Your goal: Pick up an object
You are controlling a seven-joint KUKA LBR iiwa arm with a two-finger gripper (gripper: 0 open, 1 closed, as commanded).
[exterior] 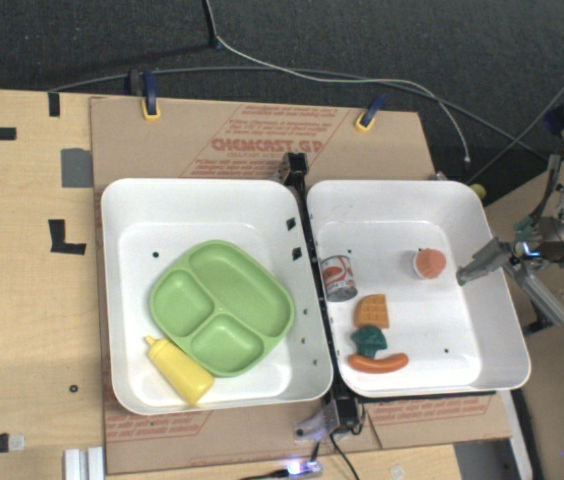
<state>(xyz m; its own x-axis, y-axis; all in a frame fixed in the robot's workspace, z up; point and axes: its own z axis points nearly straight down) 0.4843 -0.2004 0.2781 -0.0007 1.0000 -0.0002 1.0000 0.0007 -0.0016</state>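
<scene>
Yellow bottle [178, 369] beside plate [221, 307], pincer [482, 262] blurred at bin edge

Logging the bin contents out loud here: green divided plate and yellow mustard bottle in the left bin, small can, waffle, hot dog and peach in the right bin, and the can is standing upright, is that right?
Nearly. In the camera view the can lies on its side in the right bin, by the divider. The rest stands.

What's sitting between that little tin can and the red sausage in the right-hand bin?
In the camera view, between the small silver tin can and the red toy sausage lie an orange waffle-like square and, below it, a dark green toy vegetable.
</scene>
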